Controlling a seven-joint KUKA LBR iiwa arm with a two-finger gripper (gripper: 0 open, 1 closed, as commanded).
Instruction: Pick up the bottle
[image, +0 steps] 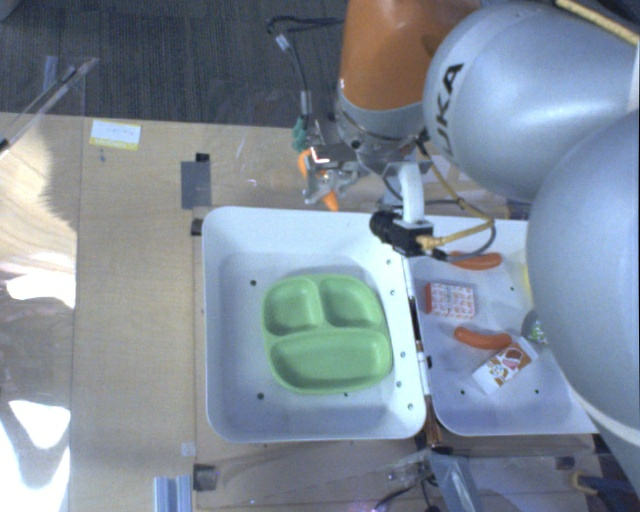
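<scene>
Gripper (320, 178) over bench, grip state can't tell. Bottle (533, 328), prob. the pale bit at arm's edge, lies well apart, right bin (500, 415). Risk: mostly hidden, so grab may catch carton (503, 366) instead.

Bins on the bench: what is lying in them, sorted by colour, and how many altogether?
Green: 1, the divided plate in the left bin.
Orange: 2, the sausage-like pieces and in the right bin.
Red and white: 2, the patterned packet and the small carton.
Total: 5 that I can make out.
</scene>
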